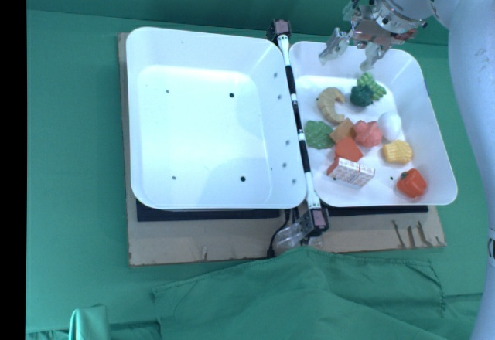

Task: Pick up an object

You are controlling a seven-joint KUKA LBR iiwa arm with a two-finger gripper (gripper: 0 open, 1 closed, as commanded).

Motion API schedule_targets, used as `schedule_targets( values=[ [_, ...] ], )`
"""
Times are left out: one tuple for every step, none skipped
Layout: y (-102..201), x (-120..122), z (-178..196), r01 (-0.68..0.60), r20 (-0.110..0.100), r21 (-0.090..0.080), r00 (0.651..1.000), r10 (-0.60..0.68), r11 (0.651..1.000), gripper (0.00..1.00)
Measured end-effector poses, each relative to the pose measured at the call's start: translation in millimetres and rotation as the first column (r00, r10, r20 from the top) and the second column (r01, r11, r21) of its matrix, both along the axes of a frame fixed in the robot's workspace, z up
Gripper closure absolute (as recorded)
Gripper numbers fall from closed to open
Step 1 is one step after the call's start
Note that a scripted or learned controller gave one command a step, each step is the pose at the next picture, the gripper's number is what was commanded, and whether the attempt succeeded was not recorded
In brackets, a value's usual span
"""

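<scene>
My gripper hangs open above the far edge of the right bin, nothing between its fingers. Just below it, nearer the camera, lie a green broccoli piece and a tan croissant-like piece. Further down the bin sit a green leaf, an orange block, a red piece, a white egg, a yellow corn piece, a small printed box and a red-orange pepper.
The left bin lies beside the right one, with a hinged divider bar between them. Both rest on a cardboard sheet. Green cloth bunches at the front. The grey arm descends along the right side.
</scene>
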State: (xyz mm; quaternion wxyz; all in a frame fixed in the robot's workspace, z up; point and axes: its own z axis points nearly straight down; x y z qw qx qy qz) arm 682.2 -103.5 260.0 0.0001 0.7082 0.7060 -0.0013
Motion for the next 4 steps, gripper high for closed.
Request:
schedule_targets(
  values=[
    [1, 0, -61, 0.000, -0.002, 0.000, 1.000, 0.000, 1.000, 0.00],
    [0, 2, -76, 0.000, 0.007, 0.000, 1.000, 0.000, 1.000, 0.00],
    [-1, 4, -60, 0.001, 0.020, -0.004, 1.000, -0.001, 1.000, 1.00],
    [-1, -3, 1, 0.000, 0.013, 0.000, 1.000, 0.000, 1.000, 1.00]
  ],
)
